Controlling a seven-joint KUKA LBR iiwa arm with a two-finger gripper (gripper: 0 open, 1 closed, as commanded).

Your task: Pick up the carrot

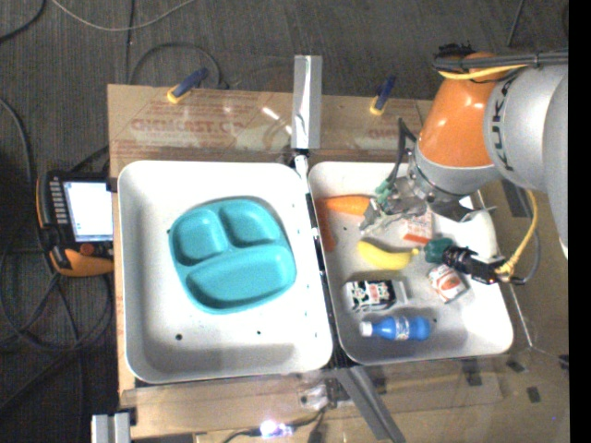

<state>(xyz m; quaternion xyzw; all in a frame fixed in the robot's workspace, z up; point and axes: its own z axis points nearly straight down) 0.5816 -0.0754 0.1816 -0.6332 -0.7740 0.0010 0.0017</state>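
Observation:
The carrot (342, 205) is an orange wedge lying near the back left corner of the right bin (499, 340). Its right end runs under the gripper (386, 210), which hangs low over the bin just right of the carrot, below the arm's orange band. The gripper's metal parts cover the spot where they meet the carrot, so contact cannot be judged.
In the right bin lie a yellow banana (383, 257), a black-and-white can (371, 293), a blue bottle (397, 329), a red-and-white item (447, 284) and a green piece (436, 249). The left bin (138, 275) holds a teal divided plate (233, 253). A metal post (306, 100) stands behind the bins.

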